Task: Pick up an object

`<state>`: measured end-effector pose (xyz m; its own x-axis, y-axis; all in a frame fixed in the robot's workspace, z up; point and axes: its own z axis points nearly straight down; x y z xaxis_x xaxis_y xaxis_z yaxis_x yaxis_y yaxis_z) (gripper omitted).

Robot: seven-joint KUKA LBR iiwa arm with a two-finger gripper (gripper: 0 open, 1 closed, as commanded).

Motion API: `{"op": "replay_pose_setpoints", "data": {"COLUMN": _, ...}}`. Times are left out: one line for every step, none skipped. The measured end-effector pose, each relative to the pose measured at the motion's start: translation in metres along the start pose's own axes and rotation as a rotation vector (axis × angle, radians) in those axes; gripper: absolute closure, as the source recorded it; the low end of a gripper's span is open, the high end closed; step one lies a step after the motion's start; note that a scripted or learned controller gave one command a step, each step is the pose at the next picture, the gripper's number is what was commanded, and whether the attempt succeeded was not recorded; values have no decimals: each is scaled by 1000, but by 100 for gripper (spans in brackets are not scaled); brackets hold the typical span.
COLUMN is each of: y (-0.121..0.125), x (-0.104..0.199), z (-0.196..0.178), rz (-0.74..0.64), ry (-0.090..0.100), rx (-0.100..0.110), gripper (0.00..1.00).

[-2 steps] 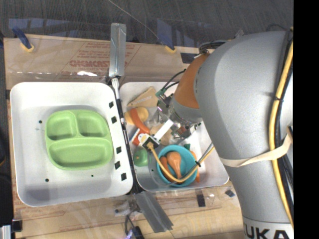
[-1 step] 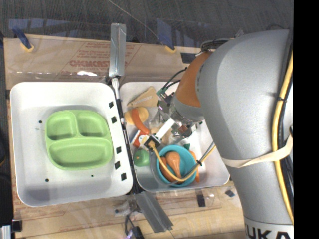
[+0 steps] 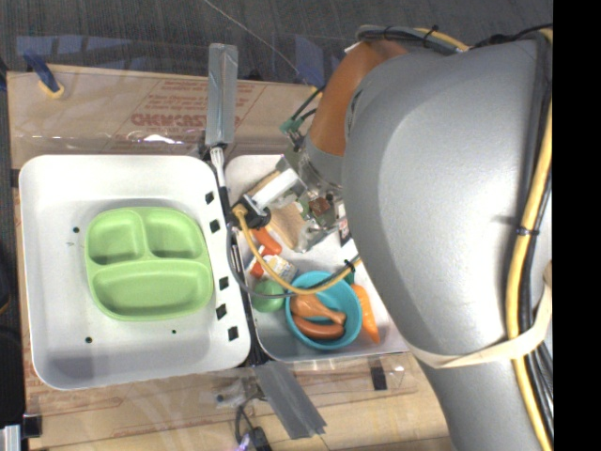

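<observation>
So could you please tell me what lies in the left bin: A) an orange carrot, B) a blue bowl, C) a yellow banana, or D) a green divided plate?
D: the green divided plate lies alone in the left bin, while the blue bowl sits in the right bin.

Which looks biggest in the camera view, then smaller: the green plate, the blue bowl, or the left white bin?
1. Left white bin
2. Green plate
3. Blue bowl, though the arm hides part of it.

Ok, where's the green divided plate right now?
The green divided plate lies flat in the left white bin, roughly centred, across the divider from the blue bowl.
</observation>
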<state>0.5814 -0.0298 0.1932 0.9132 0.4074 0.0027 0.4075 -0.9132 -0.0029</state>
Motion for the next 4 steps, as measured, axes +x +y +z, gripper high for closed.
{"op": "replay_pose_setpoints", "data": {"y": -11, "x": -100, "z": -19, "rz": -81, "ry": -5, "rx": 1, "gripper": 100}}
{"op": "replay_pose_setpoints", "data": {"y": -32, "x": -100, "z": 2, "rz": -175, "ry": -6, "rx": 2, "gripper": 100}}
{"op": "replay_pose_setpoints", "data": {"y": -59, "x": -76, "z": 3, "rz": 209, "ry": -5, "rx": -1, "gripper": 100}}
{"op": "replay_pose_setpoints", "data": {"y": -82, "x": -63, "z": 3, "rz": 210, "ry": -4, "rx": -1, "gripper": 100}}
